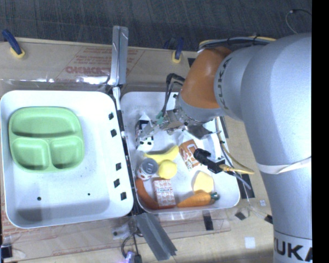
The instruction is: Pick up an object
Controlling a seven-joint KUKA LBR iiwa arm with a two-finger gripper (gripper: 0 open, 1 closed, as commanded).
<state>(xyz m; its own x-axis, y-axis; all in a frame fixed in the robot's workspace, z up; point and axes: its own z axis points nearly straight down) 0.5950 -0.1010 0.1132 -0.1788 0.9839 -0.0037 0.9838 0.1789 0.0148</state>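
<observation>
Nearest the camera, a smooth tapered carrot [194, 200] lay along the front wall of the right bin [132, 104], with a flat red-and-white packet [163, 193] just beside its thick end. Right behind those sat a pale yellow wedge [203, 181] that looked like a cheese slice, a round matte yellow ball [166, 169] and a small shiny can [148, 166] touching the ball's left side. A curved yellow banana [163, 153] lay just past the ball, and a glossy orange pouch [188, 153] sat tilted to its right.

The thing closest to being picked was a little spotted block [146, 142], white with black dots, kind of dice-looking. It sat in the left half of the right bin, behind the can and near the dividing wall. The gripper [145, 126] hung just past it on the far side, very close, but honestly I couldn't tell if they touched, or whether the gripper was clamped or slack. Way too cluttered there.

In the left bin [60, 201], well apart from all that, a soft green plastic tray [44, 138] with three rounded compartments lay flat. The grey arm [252, 75] filled the far right.
</observation>
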